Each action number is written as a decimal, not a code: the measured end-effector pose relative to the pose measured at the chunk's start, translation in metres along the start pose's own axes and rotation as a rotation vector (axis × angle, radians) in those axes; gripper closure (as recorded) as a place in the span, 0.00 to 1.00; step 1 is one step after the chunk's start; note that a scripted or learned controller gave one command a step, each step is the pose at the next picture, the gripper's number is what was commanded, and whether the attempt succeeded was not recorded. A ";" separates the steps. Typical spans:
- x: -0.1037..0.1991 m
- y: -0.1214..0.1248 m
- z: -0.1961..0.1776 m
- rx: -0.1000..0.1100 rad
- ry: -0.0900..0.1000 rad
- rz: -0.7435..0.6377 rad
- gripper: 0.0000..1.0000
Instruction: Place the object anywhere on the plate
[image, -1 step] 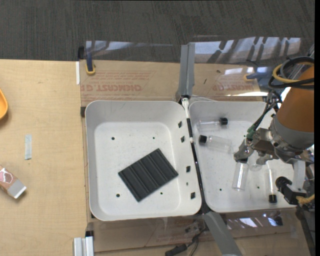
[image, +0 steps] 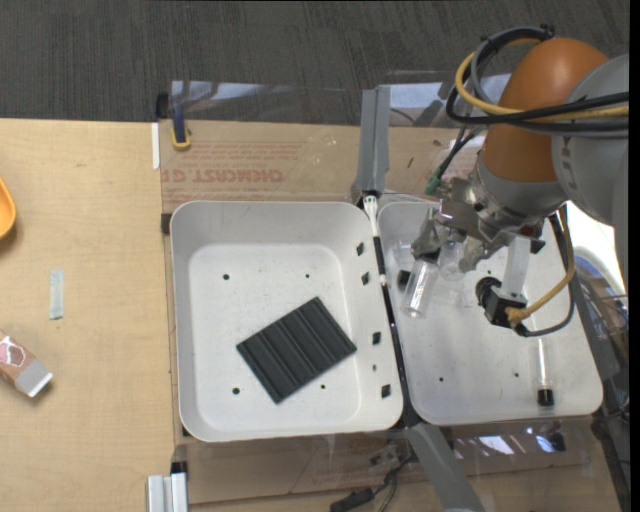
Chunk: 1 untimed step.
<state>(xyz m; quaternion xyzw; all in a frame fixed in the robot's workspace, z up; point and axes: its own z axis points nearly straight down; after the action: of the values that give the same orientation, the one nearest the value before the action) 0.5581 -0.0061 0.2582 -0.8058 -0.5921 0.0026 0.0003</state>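
Over the right-hand shallow white bin (image: 480, 385), my two-finger gripper (image: 450, 250) hangs above a short clear plastic tube (image: 417, 288), which lies tilted near the bin's left wall. Whether the gripper is clenched, released or has the tube at all, I cannot tell. The dark grey ribbed rectangular plate (image: 296, 349) sits well apart, askew on the floor of the left-hand white bin (image: 215, 240).

The risks, as I judge them: a slick, round tube may roll or squirt free of a loose grip. Carried low, it may catch on the two raised rims between the bins. Let go on the ribbed plate, it could roll off. A thin white stick with a black tip (image: 543, 372) lies near the right bin's front corner, clear of the path.
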 end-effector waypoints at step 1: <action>0.072 -0.048 0.068 0.000 0.000 0.086 1.00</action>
<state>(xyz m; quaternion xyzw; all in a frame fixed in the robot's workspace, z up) 0.5337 0.0771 0.1900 -0.8305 -0.5570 0.0025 0.0003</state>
